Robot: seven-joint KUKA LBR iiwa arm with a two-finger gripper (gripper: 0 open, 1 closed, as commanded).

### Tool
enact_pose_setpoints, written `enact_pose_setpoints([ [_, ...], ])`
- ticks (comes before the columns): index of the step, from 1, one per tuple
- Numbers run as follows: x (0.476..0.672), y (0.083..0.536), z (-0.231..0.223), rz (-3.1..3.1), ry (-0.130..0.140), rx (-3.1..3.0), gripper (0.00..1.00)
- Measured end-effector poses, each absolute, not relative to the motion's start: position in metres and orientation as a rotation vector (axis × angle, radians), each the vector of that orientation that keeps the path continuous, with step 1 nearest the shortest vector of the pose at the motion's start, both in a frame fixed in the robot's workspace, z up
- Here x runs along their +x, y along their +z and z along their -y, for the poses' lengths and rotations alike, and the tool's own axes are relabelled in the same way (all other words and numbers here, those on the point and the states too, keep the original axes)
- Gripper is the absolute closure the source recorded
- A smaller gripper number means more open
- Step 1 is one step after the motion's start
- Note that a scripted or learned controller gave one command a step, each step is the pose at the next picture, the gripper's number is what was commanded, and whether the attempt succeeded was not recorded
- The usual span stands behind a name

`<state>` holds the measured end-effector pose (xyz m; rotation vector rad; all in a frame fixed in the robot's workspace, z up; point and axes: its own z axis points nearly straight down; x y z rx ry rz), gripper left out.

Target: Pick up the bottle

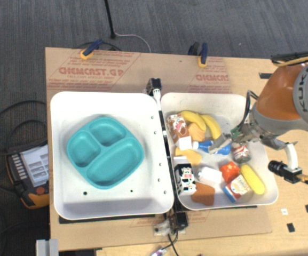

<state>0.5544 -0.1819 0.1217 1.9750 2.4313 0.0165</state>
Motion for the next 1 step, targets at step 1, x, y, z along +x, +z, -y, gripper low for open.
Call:
enact_pose_setpoints([
  [1,0.5459,0.0914,0.1245,-2.167,0.006,2.251,0.0],
])
